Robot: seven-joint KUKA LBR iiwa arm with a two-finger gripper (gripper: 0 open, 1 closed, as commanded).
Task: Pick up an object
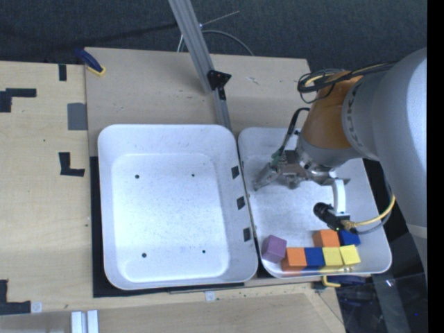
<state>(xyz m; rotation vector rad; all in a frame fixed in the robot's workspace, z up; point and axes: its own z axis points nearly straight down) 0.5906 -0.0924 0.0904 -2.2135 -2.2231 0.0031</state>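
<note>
Camera view — blocks (316,252) cluster near pincer (267,179)

A grey metal pole (196,39) slants across the wooden bench (41,186) above two white bins (111,144).

A single fixed camera is looking down at a slant from well above the bench (173,82), taking in both white bins (111,186) side by side, with the grey arm (388,109) entering from the frame's right.

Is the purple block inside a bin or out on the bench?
Inside. The small purple block lies on the floor of the right shallow white bin, beside the orange block.
</note>
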